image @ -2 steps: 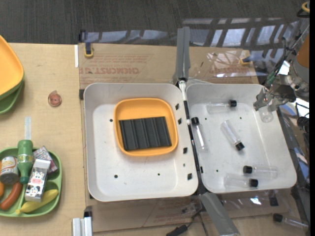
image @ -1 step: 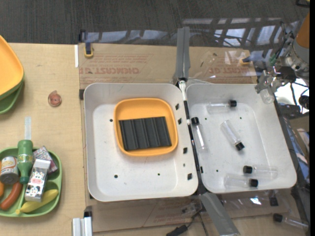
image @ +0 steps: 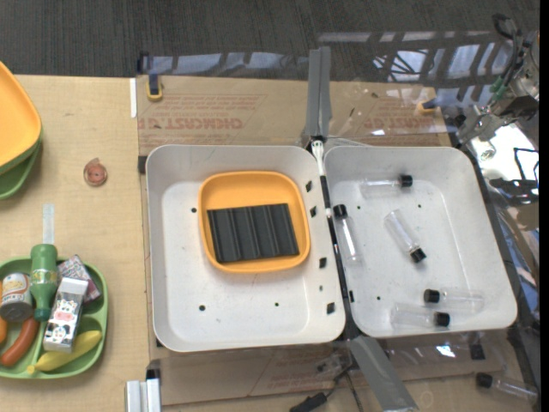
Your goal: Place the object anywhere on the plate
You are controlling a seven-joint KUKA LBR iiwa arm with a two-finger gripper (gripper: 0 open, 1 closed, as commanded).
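Even, fairly bright overhead light, soft faint shadows, white bins (image: pixel 163 230) slightly washed out, glare on the clear tubes (image: pixel 403 234), reflections along the top right, mild softness overall, edges slightly bowed.

Orange plate (image: pixel 254 221) in left bin (image: pixel 171 299), dark ribbed insert (image: pixel 254 233) on plate, clear black-capped tubes (image: pixel 404 235) scattered in right bin (image: pixel 480 230), green food tray (image: pixel 81 350) at bench left.
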